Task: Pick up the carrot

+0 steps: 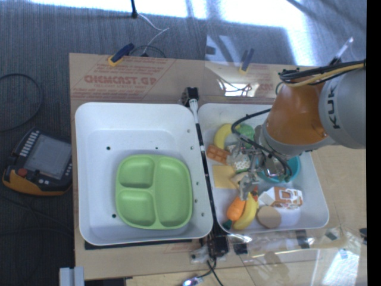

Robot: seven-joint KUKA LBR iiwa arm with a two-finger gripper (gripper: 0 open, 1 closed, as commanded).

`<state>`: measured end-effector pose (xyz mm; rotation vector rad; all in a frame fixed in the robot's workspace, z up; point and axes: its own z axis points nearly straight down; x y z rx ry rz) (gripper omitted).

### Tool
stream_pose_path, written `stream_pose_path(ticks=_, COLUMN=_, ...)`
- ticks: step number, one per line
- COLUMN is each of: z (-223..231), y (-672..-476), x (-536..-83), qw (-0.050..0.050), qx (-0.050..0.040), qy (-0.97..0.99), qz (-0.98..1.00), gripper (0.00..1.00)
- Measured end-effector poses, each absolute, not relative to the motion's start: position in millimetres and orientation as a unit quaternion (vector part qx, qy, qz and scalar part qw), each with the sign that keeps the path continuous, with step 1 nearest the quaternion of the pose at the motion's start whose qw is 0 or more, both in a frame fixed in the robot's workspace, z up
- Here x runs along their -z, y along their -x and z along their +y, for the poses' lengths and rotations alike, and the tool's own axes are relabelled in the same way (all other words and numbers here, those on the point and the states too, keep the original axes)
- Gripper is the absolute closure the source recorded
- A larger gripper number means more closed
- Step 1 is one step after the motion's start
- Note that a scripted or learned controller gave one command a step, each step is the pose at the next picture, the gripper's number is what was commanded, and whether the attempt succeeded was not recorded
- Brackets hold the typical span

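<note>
The carrot [236, 208] is a small orange piece lying near the front of the right bin [315, 202], pressed against a yellow banana [247, 214] on its right. My gripper [251, 180] hangs just behind and above the carrot, below the arm's orange band [294, 117]. Its metal fingers stand apart, open, with nothing between them. The carrot lies apart from the fingertips.
Around the gripper the right bin holds a second banana [222, 135], an orange waffle piece [217, 154], a yellow cheese slice [222, 175], a teal bowl [293, 167], a white carton [286, 197] and a beige round item [269, 217]. A green divided plate [154, 190] lies in the left bin [95, 130].
</note>
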<state>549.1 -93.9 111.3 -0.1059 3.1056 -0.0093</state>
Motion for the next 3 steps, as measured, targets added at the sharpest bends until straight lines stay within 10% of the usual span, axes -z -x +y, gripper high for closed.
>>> stream_pose_path(ticks=1, z=-99.3, y=-516.2, x=-107.1, qw=0.039, qx=0.0080, qy=0.004, qz=0.999, gripper=0.00)
stream_pose_path(ticks=2, z=-103.5, y=-519.7, x=-104.9, qw=0.035, qx=0.0035, qy=-0.139, qz=0.990, gripper=0.00)
stream_pose_path(ticks=3, z=-100.7, y=-516.8, x=-111.2, qw=0.028, qx=0.0022, qy=-0.138, qz=0.990, gripper=1.00)
